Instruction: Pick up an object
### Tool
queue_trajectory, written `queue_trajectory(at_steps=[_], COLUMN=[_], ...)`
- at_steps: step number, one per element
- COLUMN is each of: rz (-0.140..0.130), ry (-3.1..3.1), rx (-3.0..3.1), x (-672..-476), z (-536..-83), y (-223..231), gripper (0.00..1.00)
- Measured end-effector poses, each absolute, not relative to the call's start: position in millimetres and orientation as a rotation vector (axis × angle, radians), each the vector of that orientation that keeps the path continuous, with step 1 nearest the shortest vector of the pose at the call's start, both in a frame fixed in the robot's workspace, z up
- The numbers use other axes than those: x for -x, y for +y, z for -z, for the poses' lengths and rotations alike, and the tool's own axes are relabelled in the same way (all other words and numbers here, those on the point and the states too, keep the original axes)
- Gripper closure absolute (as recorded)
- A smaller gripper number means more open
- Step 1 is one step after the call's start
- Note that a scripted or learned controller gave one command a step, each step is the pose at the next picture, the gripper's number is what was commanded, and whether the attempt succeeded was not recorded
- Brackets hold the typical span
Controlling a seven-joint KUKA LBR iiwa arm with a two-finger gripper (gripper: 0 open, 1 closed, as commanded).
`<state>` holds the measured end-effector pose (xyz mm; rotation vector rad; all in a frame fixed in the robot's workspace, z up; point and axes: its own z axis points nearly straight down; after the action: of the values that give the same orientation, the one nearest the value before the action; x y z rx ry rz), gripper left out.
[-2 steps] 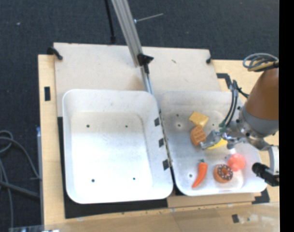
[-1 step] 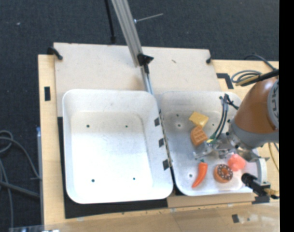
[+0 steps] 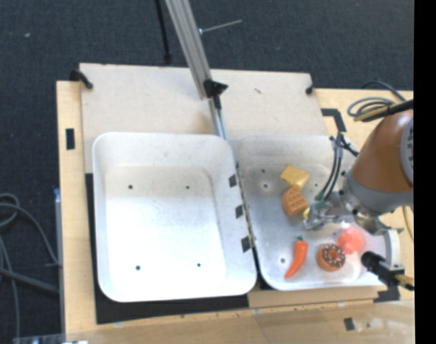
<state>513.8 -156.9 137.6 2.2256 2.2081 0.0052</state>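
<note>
Two shallow white bins on the worktop (image 3: 71, 192): left bin (image 3: 167, 217) well away from the claw (image 3: 319, 219), right bin (image 3: 264, 163) under it.

Five small objects counted, all in the right bin:
- one yellow block (image 3: 295, 175), just up from the claw
- one orange-brown block (image 3: 295, 203), touching-close at claw's left
- one orange-red pepper-shaped piece (image 3: 297, 257), below claw
- one round brown doughnut-like piece (image 3: 331, 257), below claw
- one pink-red rounded piece (image 3: 351, 241), beside claw, toward the arm

One arm, one claw.

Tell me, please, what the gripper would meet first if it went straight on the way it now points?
Probably the right bin's floor, just beside the orange-brown block; the gripper points down into that bin, though depth is hard to judge from this view.
</note>
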Motion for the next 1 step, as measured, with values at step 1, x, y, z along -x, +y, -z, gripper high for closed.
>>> queue_trajectory(at_steps=[1], rz=[-0.007], ry=[2.219], rx=[-2.212], x=[-510.9], z=[-199.9], y=[-155.1], gripper=[1.00])
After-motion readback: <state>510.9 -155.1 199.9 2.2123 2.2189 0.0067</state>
